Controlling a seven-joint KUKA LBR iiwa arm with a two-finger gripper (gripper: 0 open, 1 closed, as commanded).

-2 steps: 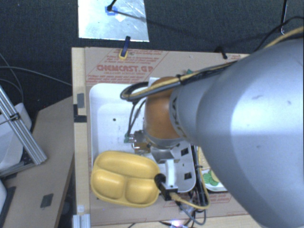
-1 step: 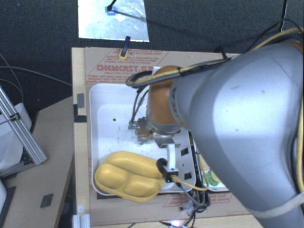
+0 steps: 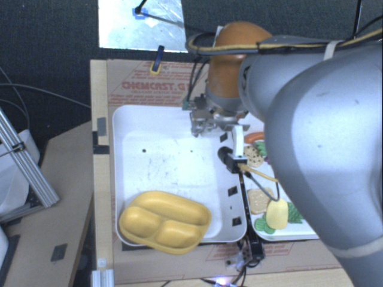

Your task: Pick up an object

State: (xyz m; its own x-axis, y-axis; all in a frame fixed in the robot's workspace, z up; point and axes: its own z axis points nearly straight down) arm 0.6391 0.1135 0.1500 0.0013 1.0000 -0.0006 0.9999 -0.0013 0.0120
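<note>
I see a yellow lumpy object at the near end of the left bin, long axis running left-right. My claw hangs over that bin's far right corner; I cannot tell its opening. Small items fill the right bin.

The setting was a robotics laboratory: white bins sat on a cardboard-lined bench, with aluminium framing, loose cables and dark curtain backing.
</note>
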